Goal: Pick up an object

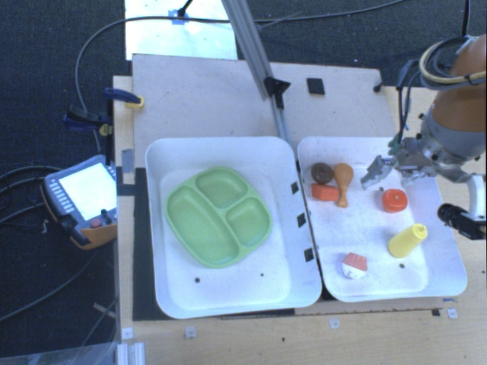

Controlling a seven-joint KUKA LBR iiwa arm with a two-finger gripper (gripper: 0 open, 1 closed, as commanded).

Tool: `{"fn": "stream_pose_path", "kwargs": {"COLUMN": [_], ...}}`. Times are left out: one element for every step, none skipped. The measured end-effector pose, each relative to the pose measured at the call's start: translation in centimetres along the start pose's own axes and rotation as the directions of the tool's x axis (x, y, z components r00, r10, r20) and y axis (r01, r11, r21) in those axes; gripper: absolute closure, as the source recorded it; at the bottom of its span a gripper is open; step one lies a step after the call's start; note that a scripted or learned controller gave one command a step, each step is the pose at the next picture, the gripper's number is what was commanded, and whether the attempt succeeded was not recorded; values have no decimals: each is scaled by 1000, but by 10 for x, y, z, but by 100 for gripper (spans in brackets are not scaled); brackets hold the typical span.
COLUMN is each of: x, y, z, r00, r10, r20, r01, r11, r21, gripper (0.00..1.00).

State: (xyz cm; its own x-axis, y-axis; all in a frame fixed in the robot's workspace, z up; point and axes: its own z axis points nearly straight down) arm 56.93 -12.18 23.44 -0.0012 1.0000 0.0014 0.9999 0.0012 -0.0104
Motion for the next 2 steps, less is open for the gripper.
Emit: {"fn": "stream_pose_path", "kwargs": {"x": [0, -4], "y": [2, 13], "z": [-6, 47], "r00": [1000, 1000], "r10": [-3, 0], "r20": [1, 2], "r01": [3, 0], "r11": [1000, 1000], "r21": [-11, -10], "gripper": [0, 0]}}
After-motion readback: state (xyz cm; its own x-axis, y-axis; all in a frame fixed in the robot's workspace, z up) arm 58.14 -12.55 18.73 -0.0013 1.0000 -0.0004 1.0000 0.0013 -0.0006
